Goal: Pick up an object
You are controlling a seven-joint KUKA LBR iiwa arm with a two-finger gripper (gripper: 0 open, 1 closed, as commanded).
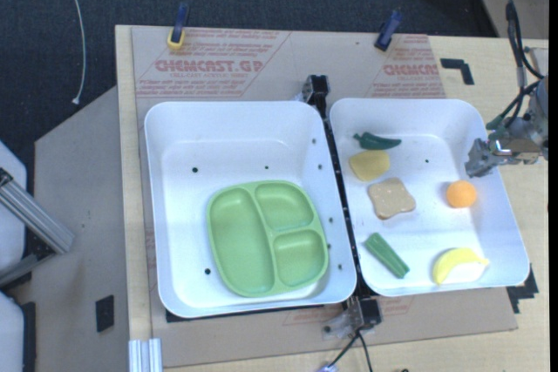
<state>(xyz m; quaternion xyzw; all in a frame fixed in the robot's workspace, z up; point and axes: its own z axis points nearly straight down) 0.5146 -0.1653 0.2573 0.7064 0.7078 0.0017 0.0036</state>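
The right bin [433, 118] holds several toy foods: a dark green pepper [377, 139], a pale yellow chunk [370, 165], a tan bread slice [391, 199], an orange ball [461, 194], a green pod [385, 255] and a yellow banana [459, 265]. My gripper [482, 159] hangs over the right rim of that bin, just above and right of the orange ball. Nothing shows between its fingers.
The left bin [172, 135] holds a light green divided tray [266, 235]. Black clamps [316, 88] sit where the bins meet. A blue clip [179, 26] and another blue clip [388, 30] stand at the board's far edge. Cables run at the right.
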